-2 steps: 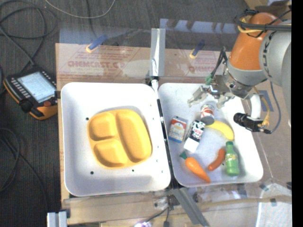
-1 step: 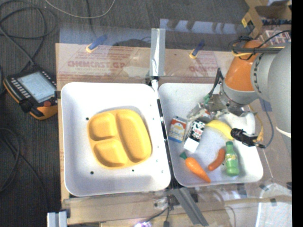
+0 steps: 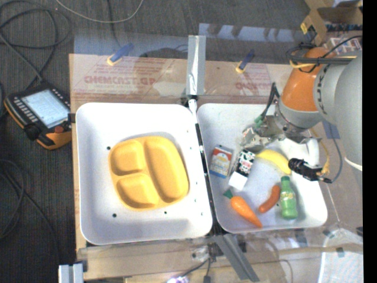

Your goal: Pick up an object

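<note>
Jaws' state can't be told: gripper sits low in the right bin, by the banana's upper-left end, nothing visibly between the tips. Left bin holds a yellow tray with three compartments; right bin holds a carton, a black-and-white box just beside it, a carrot near the front, a small red piece, a green bottle and the banana. Both bins rest on a brown board with blue clips; pendant lies on dark carpet at left, cables around, cardboard boxes top right.
</note>
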Robot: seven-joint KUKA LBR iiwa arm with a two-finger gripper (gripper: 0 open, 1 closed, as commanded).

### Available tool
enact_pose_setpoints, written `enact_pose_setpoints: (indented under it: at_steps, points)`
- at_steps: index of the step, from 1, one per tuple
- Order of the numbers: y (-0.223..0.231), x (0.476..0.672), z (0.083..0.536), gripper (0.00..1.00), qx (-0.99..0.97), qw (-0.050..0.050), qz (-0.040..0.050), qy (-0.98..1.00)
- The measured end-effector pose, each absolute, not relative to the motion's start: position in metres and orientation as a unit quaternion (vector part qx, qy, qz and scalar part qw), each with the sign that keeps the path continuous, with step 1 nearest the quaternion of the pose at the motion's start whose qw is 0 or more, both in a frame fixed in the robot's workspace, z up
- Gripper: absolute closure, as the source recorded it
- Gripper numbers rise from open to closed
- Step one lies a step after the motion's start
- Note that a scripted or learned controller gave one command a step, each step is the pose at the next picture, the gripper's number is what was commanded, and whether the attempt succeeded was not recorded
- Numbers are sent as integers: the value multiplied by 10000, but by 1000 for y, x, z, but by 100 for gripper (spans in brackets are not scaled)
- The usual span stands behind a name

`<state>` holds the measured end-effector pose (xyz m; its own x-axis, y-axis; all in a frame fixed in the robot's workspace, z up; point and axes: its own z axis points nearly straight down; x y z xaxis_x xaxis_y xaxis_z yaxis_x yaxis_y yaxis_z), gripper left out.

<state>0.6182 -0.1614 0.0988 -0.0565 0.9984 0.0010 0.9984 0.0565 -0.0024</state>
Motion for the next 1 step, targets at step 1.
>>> enact_pose_setpoints:
  at_steps: [1]
  points:
    - [-130, 669, 200, 100, -5938, 9, 21, -8046]
